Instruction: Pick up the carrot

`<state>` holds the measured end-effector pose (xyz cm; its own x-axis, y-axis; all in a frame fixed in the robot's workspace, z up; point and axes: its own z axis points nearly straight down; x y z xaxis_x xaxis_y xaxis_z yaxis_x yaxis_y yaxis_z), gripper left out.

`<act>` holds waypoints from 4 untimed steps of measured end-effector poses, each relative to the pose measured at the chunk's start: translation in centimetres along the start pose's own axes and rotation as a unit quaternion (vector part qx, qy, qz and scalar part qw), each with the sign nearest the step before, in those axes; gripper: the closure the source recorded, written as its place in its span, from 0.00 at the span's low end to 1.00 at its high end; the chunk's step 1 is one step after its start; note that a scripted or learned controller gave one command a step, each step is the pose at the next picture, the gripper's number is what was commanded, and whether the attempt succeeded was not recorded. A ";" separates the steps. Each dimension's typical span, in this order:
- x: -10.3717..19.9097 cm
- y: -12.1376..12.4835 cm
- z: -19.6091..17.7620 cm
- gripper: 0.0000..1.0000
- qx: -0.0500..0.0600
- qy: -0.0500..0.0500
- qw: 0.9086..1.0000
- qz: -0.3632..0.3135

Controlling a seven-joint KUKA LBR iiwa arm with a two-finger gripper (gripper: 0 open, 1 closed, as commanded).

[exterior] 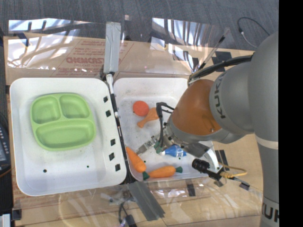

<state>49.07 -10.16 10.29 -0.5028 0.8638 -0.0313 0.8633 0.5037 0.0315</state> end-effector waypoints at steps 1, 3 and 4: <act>-0.3 -0.3 0.1 0.00 0.001 0.000 1.000 0.000; -0.1 -0.5 0.2 0.00 0.005 0.002 0.998 -0.069; -0.7 -2.0 1.1 0.00 0.014 0.016 0.995 -0.093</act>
